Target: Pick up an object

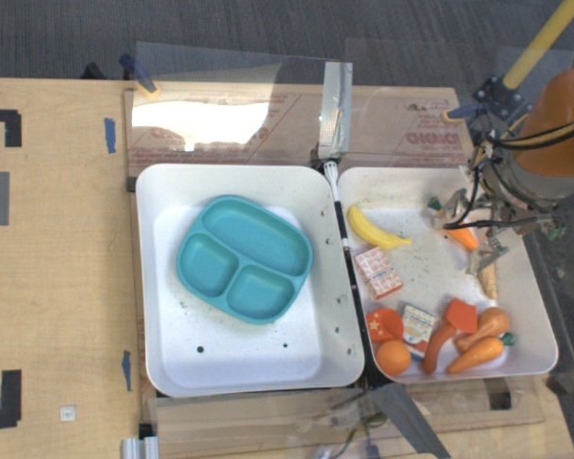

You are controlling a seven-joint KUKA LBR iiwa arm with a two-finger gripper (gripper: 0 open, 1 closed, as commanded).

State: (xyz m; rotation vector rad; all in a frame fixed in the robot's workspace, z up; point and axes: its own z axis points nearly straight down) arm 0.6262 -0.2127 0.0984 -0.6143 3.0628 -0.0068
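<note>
My gripper (471,226) hangs over the upper right part of the right bin (540,347), below the arm's orange band (558,127). A small orange piece (465,238) lies right at the gripper, and I cannot tell whether it is held or resting on the bin floor. A yellow banana (378,229) lies to the gripper's left. Below it is a pink and white packet (379,272). A tan stick (487,279) lies just under the gripper.
Along the right bin's front lie a red piece (384,324), an orange fruit (393,357), a small box (418,324), a red sausage (437,346), an orange block (460,314) and two carrots (479,354). The left bin (163,352) holds a teal divided plate (246,258).
</note>
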